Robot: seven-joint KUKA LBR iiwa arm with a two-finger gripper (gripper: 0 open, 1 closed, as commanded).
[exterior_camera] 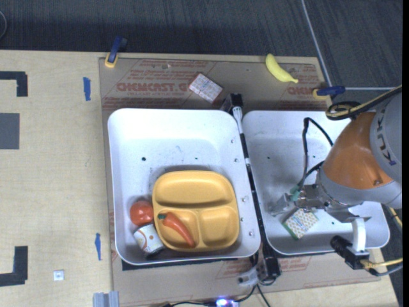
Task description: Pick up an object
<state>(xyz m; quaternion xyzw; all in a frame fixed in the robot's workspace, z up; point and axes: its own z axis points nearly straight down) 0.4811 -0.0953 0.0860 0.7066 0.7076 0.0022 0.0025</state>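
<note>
My gripper is low in the right bin, near its front middle, below the arm's orange band. A small patterned green-and-white packet lies on the bin floor just in front of and beside the gripper, touching or nearly touching it. The left bin holds a yellow divided tray with a red-orange pepper in its front-left compartment. A red ball-like fruit and a small white-and-orange object sit left of the tray.
A yellow banana and a small patterned box lie on the cardboard behind the bins. Blue clamps hold the cardboard's edges. A black cable loops over the right bin beside the arm.
</note>
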